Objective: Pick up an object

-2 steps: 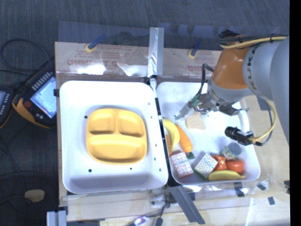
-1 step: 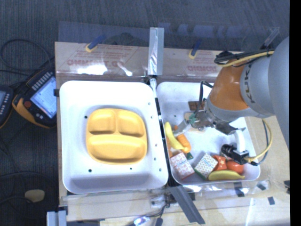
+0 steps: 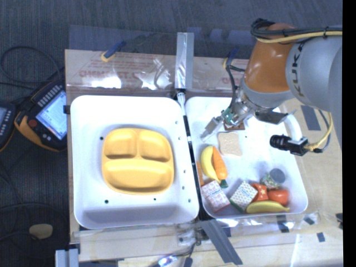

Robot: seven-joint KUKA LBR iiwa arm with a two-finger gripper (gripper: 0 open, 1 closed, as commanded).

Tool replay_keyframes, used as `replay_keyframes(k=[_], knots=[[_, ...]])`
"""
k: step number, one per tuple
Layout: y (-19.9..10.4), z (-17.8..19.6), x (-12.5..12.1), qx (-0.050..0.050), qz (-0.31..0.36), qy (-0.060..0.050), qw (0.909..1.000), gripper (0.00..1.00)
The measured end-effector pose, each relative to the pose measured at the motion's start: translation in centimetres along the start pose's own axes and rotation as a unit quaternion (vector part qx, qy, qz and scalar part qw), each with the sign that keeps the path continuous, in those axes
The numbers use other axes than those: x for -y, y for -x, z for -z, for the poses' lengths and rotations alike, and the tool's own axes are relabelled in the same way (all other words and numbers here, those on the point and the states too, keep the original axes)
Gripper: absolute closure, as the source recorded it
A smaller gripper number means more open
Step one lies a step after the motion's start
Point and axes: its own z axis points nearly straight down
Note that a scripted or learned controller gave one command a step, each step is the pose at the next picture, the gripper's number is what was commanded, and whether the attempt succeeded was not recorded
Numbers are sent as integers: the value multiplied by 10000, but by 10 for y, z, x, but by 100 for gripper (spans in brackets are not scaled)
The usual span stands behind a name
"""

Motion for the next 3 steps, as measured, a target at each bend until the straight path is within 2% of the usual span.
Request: replay_keyframes(k=[1,2,3], knots=[[-10,0,59,1,-44,-5,10000,0],[59,7,56,9,989,5,9951,0],[29,-69,41,-1,1384,1,9904,0]])
